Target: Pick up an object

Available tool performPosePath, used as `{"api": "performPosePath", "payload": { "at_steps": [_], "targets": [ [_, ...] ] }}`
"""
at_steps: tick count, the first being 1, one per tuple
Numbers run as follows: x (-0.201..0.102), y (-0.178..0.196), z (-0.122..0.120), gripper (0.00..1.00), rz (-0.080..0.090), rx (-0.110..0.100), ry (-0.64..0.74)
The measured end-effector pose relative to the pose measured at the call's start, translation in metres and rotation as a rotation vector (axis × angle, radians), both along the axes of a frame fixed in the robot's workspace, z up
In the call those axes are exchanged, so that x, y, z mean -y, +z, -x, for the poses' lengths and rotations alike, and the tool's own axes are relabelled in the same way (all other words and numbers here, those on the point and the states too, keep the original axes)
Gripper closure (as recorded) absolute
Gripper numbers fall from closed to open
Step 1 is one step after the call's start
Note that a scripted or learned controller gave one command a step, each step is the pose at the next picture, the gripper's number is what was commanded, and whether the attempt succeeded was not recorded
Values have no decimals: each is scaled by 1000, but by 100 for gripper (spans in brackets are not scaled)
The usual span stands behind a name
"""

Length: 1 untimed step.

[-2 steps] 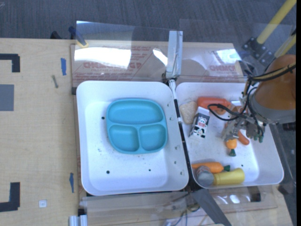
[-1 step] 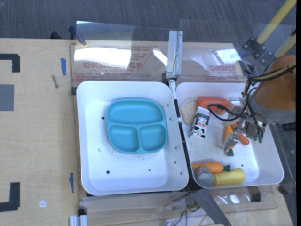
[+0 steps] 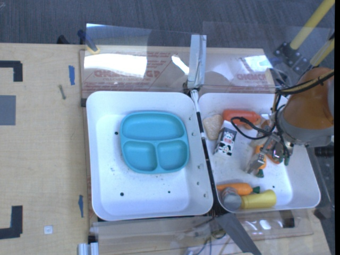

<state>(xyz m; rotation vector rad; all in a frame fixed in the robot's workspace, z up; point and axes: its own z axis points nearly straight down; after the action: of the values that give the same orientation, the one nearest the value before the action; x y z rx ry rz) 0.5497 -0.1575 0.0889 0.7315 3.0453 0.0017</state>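
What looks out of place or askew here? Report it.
Nothing is spilled or visibly damaged. The blue three-compartment plate sits flat in the left white bin. In the right white bin, the small white carton lies tilted, and the yellow bottle lies on its side.

You see two white bins on the bench (image 3: 37, 158). The left bin (image 3: 101, 185) holds a blue tray (image 3: 154, 141). In the right bin (image 3: 303, 190), the end effector (image 3: 257, 166) hangs low near a carrot (image 3: 236, 188), a yellow bottle (image 3: 260, 199) and a small carton (image 3: 226, 141).

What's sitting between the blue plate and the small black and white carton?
In the camera view, the adjoining bin walls lie between the blue plate and carton.
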Motion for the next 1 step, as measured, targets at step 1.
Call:
{"api": "performPosePath", "payload": {
  "at_steps": [1],
  "targets": [
    [0,13,-4,100,4,14,1]
  ]
}}
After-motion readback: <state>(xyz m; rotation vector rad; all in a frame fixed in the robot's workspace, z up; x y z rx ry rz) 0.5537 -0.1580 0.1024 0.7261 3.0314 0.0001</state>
